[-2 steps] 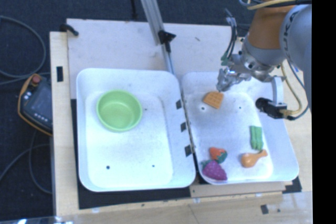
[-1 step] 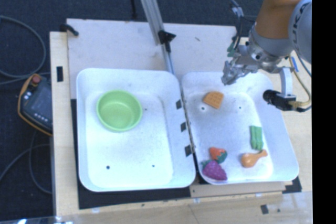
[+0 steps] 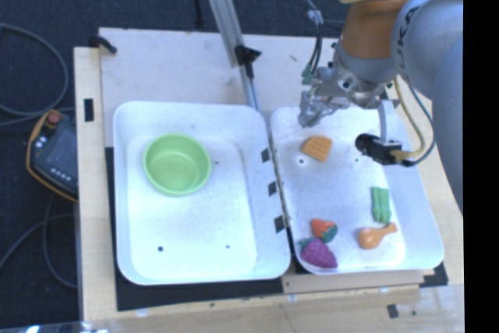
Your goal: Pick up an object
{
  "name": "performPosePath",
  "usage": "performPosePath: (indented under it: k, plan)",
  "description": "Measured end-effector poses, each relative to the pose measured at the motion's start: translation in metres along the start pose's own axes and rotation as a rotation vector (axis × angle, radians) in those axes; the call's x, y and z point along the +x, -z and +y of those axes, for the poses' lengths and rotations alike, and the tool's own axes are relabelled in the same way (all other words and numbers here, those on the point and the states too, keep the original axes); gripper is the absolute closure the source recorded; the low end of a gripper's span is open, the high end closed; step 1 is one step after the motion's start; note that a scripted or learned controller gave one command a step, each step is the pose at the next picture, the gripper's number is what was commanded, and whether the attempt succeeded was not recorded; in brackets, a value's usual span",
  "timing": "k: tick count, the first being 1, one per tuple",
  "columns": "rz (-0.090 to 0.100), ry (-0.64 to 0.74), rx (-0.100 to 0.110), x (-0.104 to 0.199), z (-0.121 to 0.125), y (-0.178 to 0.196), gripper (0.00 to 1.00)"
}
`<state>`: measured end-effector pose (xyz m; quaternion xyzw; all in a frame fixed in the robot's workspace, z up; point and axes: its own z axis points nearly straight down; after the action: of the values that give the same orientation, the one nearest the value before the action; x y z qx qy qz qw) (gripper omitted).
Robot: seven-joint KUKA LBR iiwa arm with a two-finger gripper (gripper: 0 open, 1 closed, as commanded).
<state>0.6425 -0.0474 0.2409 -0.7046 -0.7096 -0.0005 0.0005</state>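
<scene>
Sitting at the near edge of the right bin (image 3: 413, 191) are the toy foods. A purple bunch of grapes (image 3: 319, 253) lies in the near left corner, and a little red and green strawberry (image 3: 323, 229) is just behind it, touching it or almost. An orange chicken leg (image 3: 376, 235) lies toward the near right corner. A green stick-shaped toy (image 3: 380, 204) lies just behind the chicken leg, by the right edge. Farther back, near the left edge of this bin, is a tan waffle (image 3: 316, 148). The gripper (image 3: 309, 115) hangs over the far left corner of the right bin, just behind the waffle and not touching it. Nothing is between its jaws. I cannot tell if they are spread or pressed together. In the left bin (image 3: 187, 238), a green bowl (image 3: 177, 164) sits toward the far left corner.
</scene>
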Motion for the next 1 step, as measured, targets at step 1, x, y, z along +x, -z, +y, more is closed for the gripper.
performPosePath:
  k: [1]
  plan:
    - [0.000,0.001,-0.003,0.0575,0.0112,0.0096,1.00]
